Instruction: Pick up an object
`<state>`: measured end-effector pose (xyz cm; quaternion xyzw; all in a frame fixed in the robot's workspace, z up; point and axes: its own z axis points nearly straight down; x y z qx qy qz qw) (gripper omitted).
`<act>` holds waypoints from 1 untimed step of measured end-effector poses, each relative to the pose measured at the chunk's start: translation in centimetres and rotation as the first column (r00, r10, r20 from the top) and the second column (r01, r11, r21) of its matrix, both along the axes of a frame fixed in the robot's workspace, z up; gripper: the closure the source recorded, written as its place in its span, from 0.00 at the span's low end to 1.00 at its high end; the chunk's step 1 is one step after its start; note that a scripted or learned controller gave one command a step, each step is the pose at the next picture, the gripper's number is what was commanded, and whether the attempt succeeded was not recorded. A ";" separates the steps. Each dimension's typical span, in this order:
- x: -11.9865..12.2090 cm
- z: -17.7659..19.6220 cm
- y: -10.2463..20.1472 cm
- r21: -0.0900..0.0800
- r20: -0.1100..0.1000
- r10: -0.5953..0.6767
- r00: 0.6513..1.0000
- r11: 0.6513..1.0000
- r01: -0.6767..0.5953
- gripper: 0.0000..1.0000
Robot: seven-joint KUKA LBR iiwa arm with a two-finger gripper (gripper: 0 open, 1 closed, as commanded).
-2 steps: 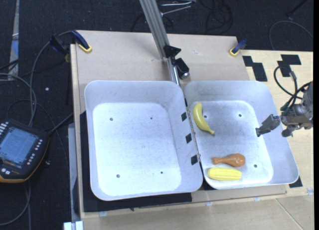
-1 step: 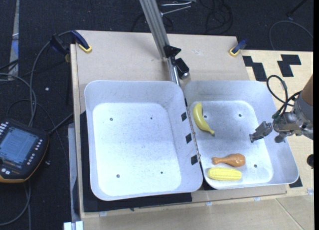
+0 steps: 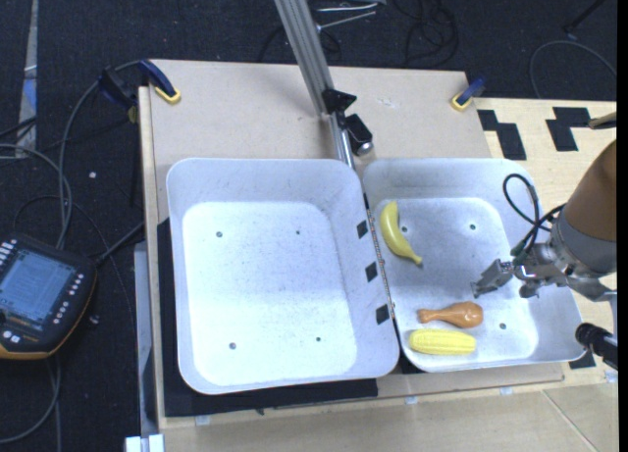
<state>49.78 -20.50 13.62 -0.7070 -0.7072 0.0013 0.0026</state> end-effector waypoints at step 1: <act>-0.1 -4.2 0.0 -0.001 0.003 0.000 1.000 1.000 0.000 0.00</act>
